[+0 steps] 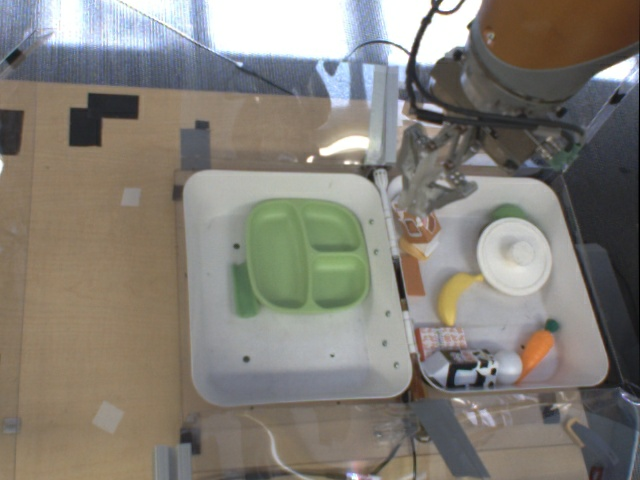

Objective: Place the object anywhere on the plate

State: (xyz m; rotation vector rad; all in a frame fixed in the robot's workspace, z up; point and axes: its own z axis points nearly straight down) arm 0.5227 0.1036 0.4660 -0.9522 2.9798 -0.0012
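A green plate point(305, 255) with three compartments lies in the left white bin point(220, 368). My gripper point(421, 208) hangs over the left edge of the right bin point(580, 298), close to the divider between the bins. Directly under its tip sits a small orange and white object point(420, 234), partly covered by the gripper. Whether the gripper touches this object cannot be told. The plate holds nothing.
The right bin also holds a yellow banana point(457, 296), a white round lidded pot point(514, 254), a green item point(507, 211) behind it, a carrot point(538, 353), a black and white bottle point(480, 369), a red and white box point(440, 339) and a brown strip point(411, 279).
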